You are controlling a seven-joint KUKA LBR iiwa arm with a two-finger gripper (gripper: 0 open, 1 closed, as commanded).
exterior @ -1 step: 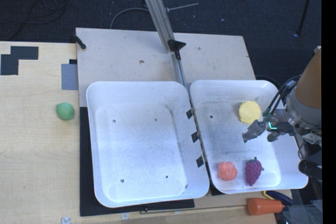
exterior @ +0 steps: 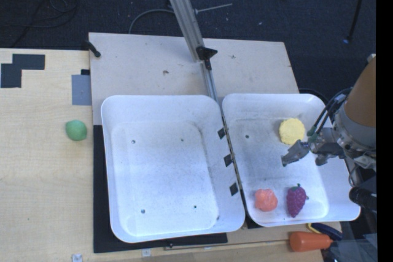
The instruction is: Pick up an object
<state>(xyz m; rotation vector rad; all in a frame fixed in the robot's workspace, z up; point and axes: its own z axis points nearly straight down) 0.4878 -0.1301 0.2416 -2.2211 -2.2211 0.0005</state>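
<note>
A: What lies at the far left of the bench?

B: A green ball (exterior: 76, 130), resting on the pale wooden surface, well apart from both bins.

A: And next to the right?

B: The left bin (exterior: 116, 132), shallow and white, with dark specks on its floor. A grey metal rail (exterior: 185, 15) slants from the top of the view down to the seam between the two bins.

A: What does the right bin (exterior: 258, 108) hold?

B: Three objects. A yellow lump (exterior: 292, 131) sits in the upper half. Near the front wall lie an orange-red fruit (exterior: 266, 200) and, just beside it on the right, a purple grape bunch (exterior: 296, 200); the two are close but apart.

A: Where is the gripper (exterior: 309, 154)?

B: Over the right bin, just below and to the right of the yellow lump, between it and the grape bunch. The arm (exterior: 362, 110) enters from the right edge.

A: How do the jaws stand?

B: Spread apart, one dark finger pointing left and the other nearer the wrist, with nothing between them.

A: Anything beyond the bins?

B: An orange object (exterior: 310, 240) lies on the bench edge below the right bin's front corner.
</note>
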